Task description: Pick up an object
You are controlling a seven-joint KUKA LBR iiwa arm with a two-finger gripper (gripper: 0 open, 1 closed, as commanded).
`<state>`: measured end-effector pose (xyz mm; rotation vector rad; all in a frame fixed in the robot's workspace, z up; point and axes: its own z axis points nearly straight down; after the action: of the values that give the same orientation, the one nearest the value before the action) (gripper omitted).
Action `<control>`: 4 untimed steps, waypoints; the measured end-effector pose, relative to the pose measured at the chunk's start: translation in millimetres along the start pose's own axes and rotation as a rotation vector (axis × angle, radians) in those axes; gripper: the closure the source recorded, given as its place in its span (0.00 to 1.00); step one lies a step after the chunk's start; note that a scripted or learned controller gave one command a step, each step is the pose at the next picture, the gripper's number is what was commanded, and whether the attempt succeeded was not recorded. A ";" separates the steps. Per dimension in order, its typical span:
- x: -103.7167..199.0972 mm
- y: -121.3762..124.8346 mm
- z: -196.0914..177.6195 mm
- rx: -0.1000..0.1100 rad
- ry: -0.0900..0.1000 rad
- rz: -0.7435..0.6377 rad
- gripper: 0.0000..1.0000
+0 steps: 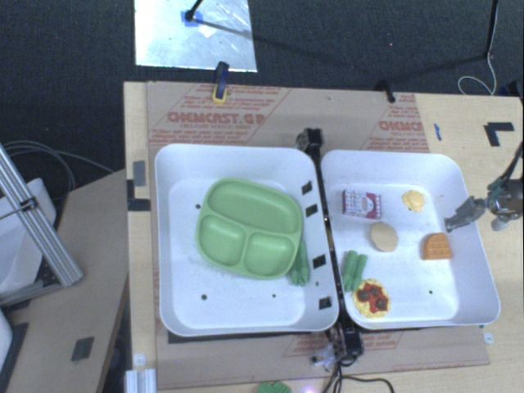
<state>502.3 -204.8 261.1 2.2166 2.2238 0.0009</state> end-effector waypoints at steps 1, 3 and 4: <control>13.0 -13.7 75.1 0.006 0.003 0.002 0.00; 93.1 53.1 -35.9 -0.021 -0.002 -0.009 0.00; 106.0 14.9 94.6 0.010 0.004 0.002 0.00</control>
<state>517.0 -98.8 166.5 2.2257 2.2278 -0.0057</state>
